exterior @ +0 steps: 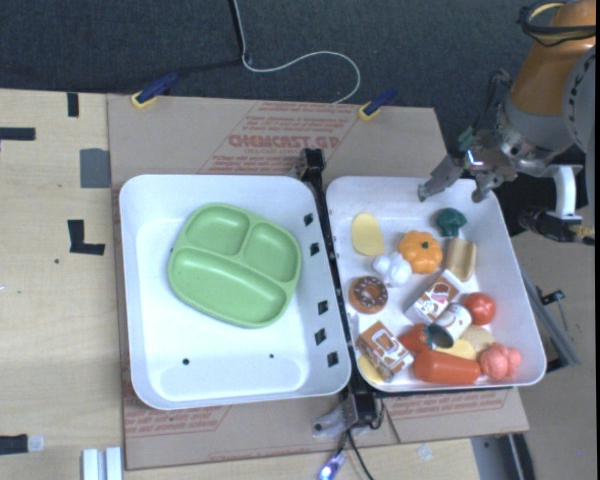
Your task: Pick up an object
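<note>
The gripper [458, 181] is seen above the far rim of the right bin [525, 298], its two fingers spread and nothing held between them. No object has yet been lifted. The candidate objects lie crowded in the right bin: a dark green piece [451, 220] nearest the rim below the gripper, an orange pumpkin [421, 251] beside it, a yellow piece [367, 234] toward the divider. A clean pick is judged likeliest if the green piece is approached vertically, the fingers straddling it and clearing the bin wall.
</note>
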You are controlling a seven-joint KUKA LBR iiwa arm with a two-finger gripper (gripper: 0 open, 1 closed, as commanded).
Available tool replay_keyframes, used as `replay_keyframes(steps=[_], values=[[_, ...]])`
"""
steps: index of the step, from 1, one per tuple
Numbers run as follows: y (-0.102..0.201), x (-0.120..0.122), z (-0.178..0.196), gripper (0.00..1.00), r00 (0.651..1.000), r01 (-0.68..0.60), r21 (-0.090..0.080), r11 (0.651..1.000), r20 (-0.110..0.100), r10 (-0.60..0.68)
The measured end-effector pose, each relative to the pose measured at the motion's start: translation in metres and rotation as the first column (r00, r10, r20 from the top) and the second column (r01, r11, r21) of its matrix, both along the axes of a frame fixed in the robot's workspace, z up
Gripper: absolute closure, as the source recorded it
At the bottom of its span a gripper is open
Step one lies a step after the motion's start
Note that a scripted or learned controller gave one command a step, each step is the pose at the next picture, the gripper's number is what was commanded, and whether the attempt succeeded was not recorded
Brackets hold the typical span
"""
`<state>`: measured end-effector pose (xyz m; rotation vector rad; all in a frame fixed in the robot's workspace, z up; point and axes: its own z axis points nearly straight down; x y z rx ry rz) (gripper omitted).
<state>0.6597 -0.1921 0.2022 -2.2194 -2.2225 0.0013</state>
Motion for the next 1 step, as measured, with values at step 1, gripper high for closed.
replay_keyframes(steps=[1], values=[[0.0159, -0.0626, -0.0456, 0.0, 1.0, 0.002, 0.002, 1.0, -0.009, -0.002]])
